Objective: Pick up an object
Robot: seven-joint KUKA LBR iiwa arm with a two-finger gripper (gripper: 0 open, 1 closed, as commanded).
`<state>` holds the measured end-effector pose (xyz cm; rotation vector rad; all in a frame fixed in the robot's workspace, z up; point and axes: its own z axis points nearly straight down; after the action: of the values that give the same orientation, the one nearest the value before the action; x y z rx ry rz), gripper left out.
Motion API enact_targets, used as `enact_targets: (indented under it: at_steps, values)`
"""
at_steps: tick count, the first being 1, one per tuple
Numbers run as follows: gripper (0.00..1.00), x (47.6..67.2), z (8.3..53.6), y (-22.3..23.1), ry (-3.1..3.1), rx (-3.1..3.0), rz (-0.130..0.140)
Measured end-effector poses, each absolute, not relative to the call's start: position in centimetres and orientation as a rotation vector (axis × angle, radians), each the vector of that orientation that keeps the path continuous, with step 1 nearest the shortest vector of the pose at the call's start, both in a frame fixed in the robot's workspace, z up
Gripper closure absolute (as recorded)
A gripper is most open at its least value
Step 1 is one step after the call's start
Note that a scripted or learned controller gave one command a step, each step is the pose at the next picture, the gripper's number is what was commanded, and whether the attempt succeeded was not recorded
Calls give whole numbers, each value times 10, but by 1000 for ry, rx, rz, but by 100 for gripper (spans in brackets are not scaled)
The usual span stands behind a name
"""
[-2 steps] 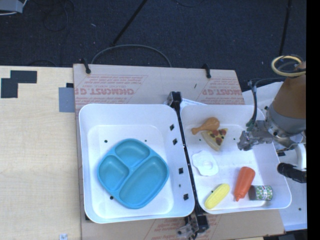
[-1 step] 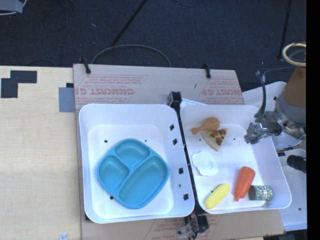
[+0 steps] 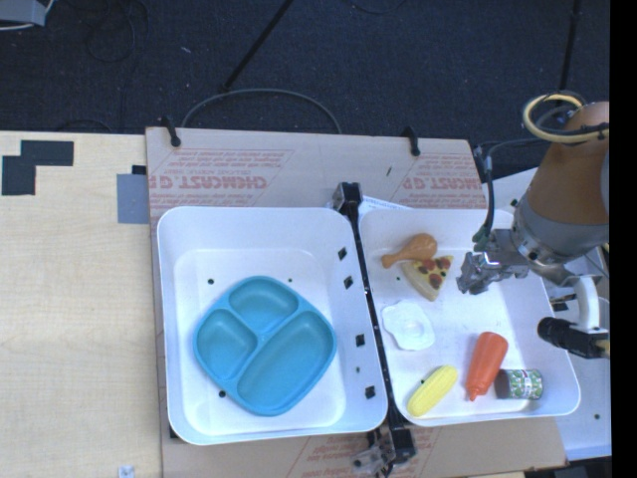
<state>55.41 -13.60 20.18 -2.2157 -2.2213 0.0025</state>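
- The bench (image 3: 70,297) is light wood, with a sheet of brown cardboard (image 3: 299,172) under two white bins.
- Behind the bench the floor is dark, with thin black cables on it.
- The left bin (image 3: 189,232) holds a blue plate (image 3: 264,345) with three sections.
- The right bin (image 3: 542,386) holds toy food: a chicken leg (image 3: 411,251), a pizza slice (image 3: 430,275), a fried egg (image 3: 408,326), a yellow corn cob (image 3: 433,390), an orange carrot (image 3: 485,362) and a small can (image 3: 521,384).
- The gripper (image 3: 476,272) hangs over the right bin, just beside the pizza slice.
- Nothing can be seen between its tips, and it is too small and dark to tell how far apart they are.
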Motion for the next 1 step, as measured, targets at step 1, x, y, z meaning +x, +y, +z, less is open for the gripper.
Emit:
enact_targets:
  at_steps: [1]
  values:
    - [100, 553, 196, -88, -2221, -2214, 2]
